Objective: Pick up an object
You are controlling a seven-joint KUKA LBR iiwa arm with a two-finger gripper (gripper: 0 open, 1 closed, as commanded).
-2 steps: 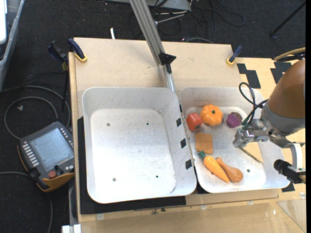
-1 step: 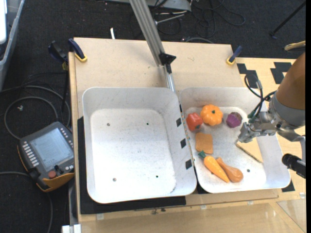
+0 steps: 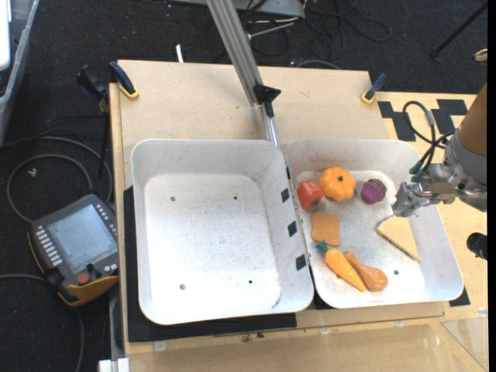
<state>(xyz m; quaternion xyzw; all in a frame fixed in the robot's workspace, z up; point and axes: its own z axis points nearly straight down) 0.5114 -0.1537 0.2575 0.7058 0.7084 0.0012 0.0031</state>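
Over the right bin (image 3: 434,285) we see the pincer (image 3: 404,205), reaching in from the right on the grey arm (image 3: 467,161). We cannot tell its state from this angle. Just below and right of it lies a pale yellow wedge (image 3: 400,235), like a slice of cheese, its upper corner close under the pincer tip; whether they touch is unclear. To the pincer's left sits a purple vegetable (image 3: 373,191), then a small orange pumpkin (image 3: 338,184) and a red pepper (image 3: 309,194), the three in a row along the bin's upper part. Below them lies a flat orange square (image 3: 326,228), and nearer the front an orange carrot (image 3: 342,269) beside a tan butternut-shaped piece (image 3: 367,273), the two touching.

We read no writing anywhere; the pendant (image 3: 76,246) on the floor at the left has a screen too small to make out.

Both white bins rest side by side on a light wooden desk (image 3: 201,103), the left bin (image 3: 209,231) speckled with dark marks. Yellow clamps (image 3: 126,85) hold the far corners. A grey metal post (image 3: 235,41) slants up from between the bins. Black cables (image 3: 333,22) run over the dark floor.
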